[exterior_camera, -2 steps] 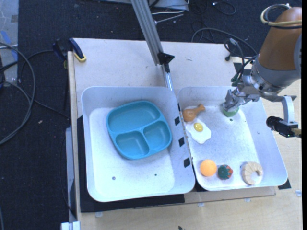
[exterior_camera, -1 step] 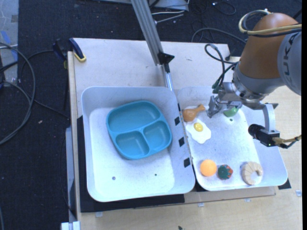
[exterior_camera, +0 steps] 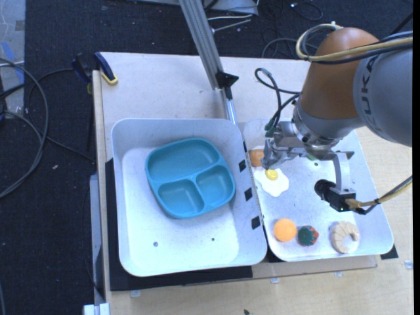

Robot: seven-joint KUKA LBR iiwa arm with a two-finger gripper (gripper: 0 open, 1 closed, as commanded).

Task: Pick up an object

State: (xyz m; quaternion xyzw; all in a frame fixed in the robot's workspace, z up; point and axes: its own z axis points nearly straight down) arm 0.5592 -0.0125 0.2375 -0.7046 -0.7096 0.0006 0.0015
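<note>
Hovering low over the right bin point(exterior_camera: 367, 231), tool point(exterior_camera: 274, 157) sits at mid-frame just above the toy fried egg point(exterior_camera: 273, 182); an orange bit point(exterior_camera: 256, 157) peeks out right beside it on the left. Can't tell how far open the tool is or whether it has anything — wrist blocks the view.

Likely pick target = egg, lying flat on bin floor near the divider between bins. Flat and thin, so judge: come straight down, centre over the yolk, close low at the floor; edge grab could slip. Easier alternatives along bin's lower edge: orange ball point(exterior_camera: 285, 230), green-red lump point(exterior_camera: 308, 235), croissant-like pastry point(exterior_camera: 344, 236), all spaced apart w/ room for approach.

Left bin point(exterior_camera: 131, 241) carries a blue 3-compartment plate point(exterior_camera: 190, 177).

Surface: pale table point(exterior_camera: 151, 84), bins side by side. Dark floor w/ cables at left & top; aluminium strut point(exterior_camera: 203, 35) slants in from top.
</note>
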